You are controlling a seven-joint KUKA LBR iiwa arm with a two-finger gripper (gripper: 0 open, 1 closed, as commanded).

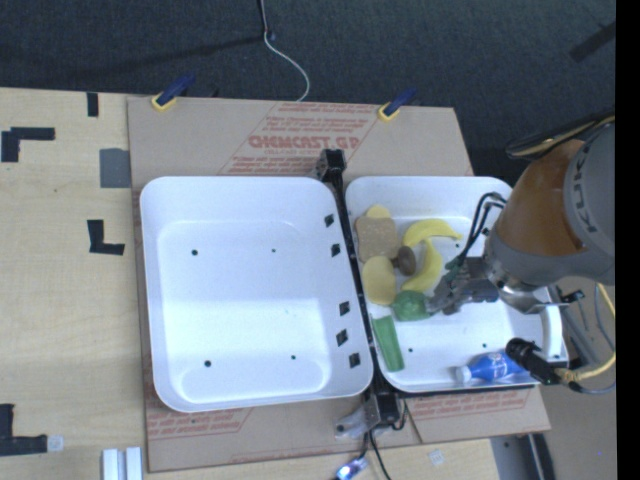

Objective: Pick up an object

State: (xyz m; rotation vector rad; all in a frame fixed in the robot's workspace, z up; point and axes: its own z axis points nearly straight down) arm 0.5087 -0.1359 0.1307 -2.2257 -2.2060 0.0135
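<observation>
Overhead, the claw (447, 296) sits low in the right bin (470, 368), just beside a green ball (409, 306); whether it is open or closed I cannot tell. Near it lie a yellow banana (428, 236), a tan block (377, 235), a small brown piece (405, 260), a pale yellow round thing (379, 281) and a green cylinder (388, 343); a blue and white tube (490, 370) rests by the near wall. Both bins rest on cardboard (290, 138) printed in red, seemingly "CHEMCAST", on the desk (60, 298).
</observation>
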